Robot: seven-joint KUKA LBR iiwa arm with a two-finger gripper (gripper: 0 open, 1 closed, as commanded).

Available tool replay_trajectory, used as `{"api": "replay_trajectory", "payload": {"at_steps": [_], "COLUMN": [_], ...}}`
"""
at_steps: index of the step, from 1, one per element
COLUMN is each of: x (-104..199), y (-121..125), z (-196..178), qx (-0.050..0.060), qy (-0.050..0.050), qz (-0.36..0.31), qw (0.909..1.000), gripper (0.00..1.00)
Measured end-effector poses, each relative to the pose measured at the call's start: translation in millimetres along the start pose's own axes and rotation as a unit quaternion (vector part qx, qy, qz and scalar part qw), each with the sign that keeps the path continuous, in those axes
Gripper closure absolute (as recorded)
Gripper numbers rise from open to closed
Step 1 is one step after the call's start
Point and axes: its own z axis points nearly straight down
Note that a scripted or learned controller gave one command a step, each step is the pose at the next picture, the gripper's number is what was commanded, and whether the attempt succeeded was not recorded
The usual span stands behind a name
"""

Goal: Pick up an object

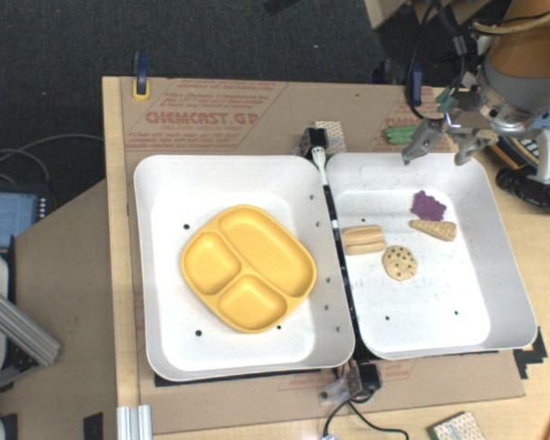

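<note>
My gripper [443, 146] hangs above the far rim of the right bin [495, 333], fingers spread, nothing between them. Candidates lie near together below: purple piece [428, 204], wedge [434, 229], cookie [400, 262], bread roll [363, 238]. Best bet, I judge: descend on the roll, straddling its narrow width, clear of neighbours.

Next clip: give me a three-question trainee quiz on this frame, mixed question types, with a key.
1. True or false: the yellow divided plate lies in the left bin.
2. How many food items lie in the right bin?
3. The gripper is: A) gripping the cookie; B) open over the right bin's far edge; C) over the plate.

Key: 1 true. 2 four: purple grapes, cone-shaped wedge, hot dog bun, cookie. 3 B.
</note>
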Motion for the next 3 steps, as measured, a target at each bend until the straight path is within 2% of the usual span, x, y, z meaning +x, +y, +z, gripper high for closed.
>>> {"api": "replay_trajectory", "payload": {"at_steps": [1,2,3], "x": [-28.7,-4.1,22.0], "y": [-50.4,-105.7,-62.9], "z": [126.0,166.8,163.8], "qx": [0.008,0.004,-0.002], "qy": [0.001,0.002,0.0], "qz": [0.002,0.0,-0.002], "qw": [1.0,1.0,1.0], "gripper": [0.0,0.0,0.0]}}
